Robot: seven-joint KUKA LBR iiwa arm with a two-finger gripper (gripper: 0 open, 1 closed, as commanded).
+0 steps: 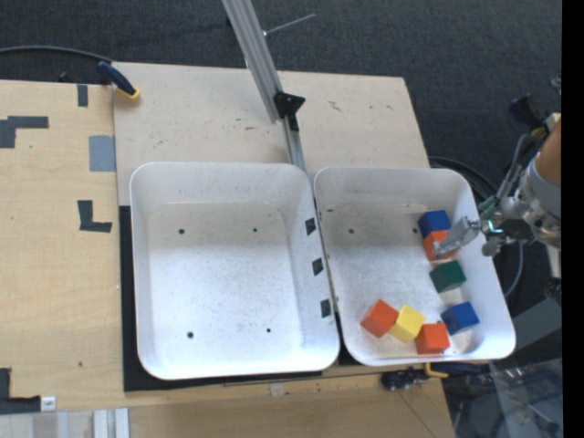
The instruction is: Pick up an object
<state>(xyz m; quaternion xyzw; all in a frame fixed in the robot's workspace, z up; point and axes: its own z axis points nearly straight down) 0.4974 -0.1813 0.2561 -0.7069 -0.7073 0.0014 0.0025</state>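
Touching hand (463, 234): orange block (437, 244).

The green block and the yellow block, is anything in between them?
No. In the camera view only bare white bin floor lies between the green block and the yellow block.

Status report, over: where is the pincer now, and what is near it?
Pincer over right bin's far-right side. Tips at blue block and orange block. Green block close beside. Nothing seen held.
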